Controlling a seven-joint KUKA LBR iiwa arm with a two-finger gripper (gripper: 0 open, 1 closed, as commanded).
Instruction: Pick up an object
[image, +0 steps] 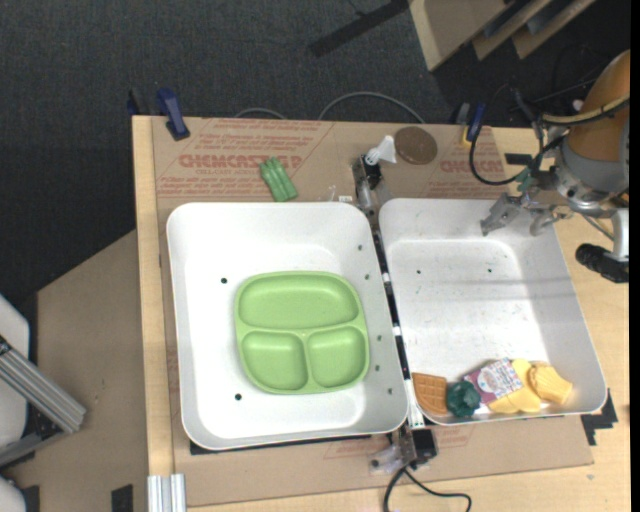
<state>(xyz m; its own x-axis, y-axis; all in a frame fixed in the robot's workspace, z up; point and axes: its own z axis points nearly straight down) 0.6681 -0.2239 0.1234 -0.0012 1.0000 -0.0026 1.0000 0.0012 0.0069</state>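
Your gripper (517, 216) hovers, jaws wide and empty, over the right bin's (480, 290) far edge, well apart from the toys (500, 388) heaped in its near corner.

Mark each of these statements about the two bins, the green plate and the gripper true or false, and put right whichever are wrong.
1. The green plate lies in the left bin. True.
2. The plate has two compartments. False: it has three, one wide and two smaller.
3. The small objects sit at the right bin's near edge. True.
4. The gripper grips a toy. False: it is above the right bin's far edge, with nothing between its fingers.
5. A green clip lies inside the left bin. False: it lies on the cardboard beyond it.
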